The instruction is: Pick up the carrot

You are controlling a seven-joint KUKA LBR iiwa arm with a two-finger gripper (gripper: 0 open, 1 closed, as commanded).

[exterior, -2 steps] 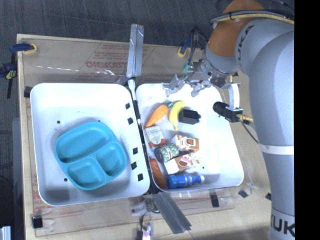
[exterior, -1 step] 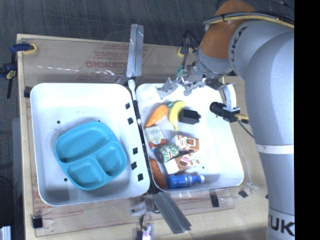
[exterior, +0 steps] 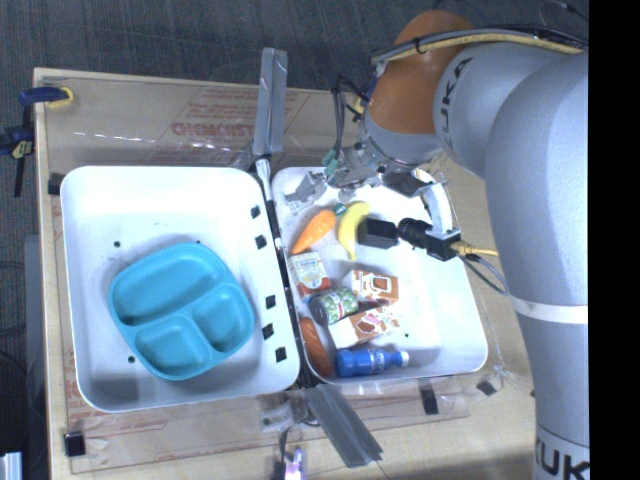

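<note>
A: Start at the bottom of the frame. What sits in the right bin (exterior: 462,340)?

B: Along its lower edge lies a blue bottle (exterior: 370,361), with a reddish item (exterior: 314,343) just left of it. Above those come small cartons (exterior: 372,305) and a packet (exterior: 309,271), all crowded toward the divider, probably just dumped in as a mixed pile.

A: And the left bin (exterior: 90,218)?

B: It holds a blue tray (exterior: 180,311), lower middle of the frame.

A: Where is the carrot (exterior: 315,227)?

B: Upper left part of the right bin, lying at a slant, with a banana (exterior: 349,229) just beside it on the right, close enough that they may be touching.

A: The gripper (exterior: 345,173)?

B: It hangs just above the carrot in the picture, below the arm's (exterior: 520,138) orange band, seemingly lined up for a descent. Whether it is open or closed I cannot tell; the metal there is a blur. The carrot lies in the bin, not held.
</note>
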